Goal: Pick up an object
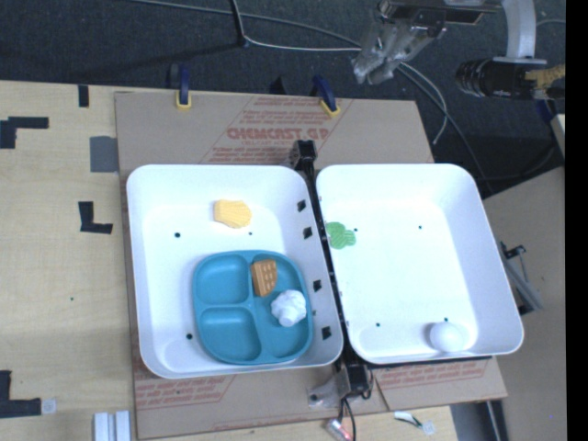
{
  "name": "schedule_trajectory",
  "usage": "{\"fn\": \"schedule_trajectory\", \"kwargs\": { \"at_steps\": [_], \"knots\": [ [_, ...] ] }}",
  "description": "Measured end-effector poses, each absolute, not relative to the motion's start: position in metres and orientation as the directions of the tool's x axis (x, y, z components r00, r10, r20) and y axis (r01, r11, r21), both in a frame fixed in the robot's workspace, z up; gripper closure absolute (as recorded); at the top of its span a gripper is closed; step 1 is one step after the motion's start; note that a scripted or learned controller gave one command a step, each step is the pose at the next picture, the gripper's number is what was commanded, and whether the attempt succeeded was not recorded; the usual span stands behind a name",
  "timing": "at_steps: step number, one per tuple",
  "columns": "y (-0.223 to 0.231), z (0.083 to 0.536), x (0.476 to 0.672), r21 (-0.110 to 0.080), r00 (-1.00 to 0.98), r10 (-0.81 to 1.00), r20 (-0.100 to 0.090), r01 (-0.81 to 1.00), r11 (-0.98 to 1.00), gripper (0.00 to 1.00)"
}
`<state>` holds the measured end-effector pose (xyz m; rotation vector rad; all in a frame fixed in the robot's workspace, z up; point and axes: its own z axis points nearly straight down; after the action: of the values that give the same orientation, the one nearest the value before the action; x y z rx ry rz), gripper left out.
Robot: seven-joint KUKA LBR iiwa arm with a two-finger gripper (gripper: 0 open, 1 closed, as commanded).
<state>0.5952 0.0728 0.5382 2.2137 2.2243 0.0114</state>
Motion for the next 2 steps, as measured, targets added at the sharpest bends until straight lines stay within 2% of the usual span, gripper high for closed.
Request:
{"fn": "schedule_trajectory", "kwargs": {
  "at_steps": [1,2],
  "knots": [
    [0.083,0.535,0.587,0.0,0.008,1.0,0.0,1.0,-0.008,1.0],
    [0.098,0.4,0.621,-0.012,-0.001,1.0,-0.003,1.0,0.001,1.0]
  ]
}}
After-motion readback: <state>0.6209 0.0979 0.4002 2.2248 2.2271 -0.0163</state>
